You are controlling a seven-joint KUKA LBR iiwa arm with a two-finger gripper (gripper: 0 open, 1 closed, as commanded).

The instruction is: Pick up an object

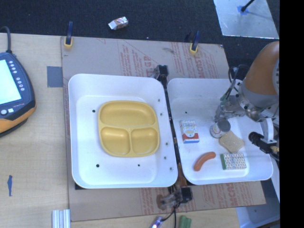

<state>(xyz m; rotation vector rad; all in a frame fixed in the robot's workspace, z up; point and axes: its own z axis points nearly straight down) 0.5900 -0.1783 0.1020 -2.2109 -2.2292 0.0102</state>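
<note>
My gripper (222, 118) hangs low over the right bin (204, 91), reaching in from the right below the grey wrist and orange band. Directly under its tip sits a small round grey object (219, 128); whether the gripper touches it I cannot tell. A tan bread-like piece (231, 142) lies just right of that. A white carton with red and blue print (189, 131) stands to the left of the gripper. Near the bin's front lie an orange-red sausage (204, 160) and a green-and-white packet (233, 161).
The left bin (80, 127) holds a yellow divided plate (128, 128). A handheld control pendant (12, 91) lies on the bench at far left. A small wrapped item (118, 23) lies on the dark floor beyond the bench. Clamps (194, 42) hold the board's far edge.
</note>
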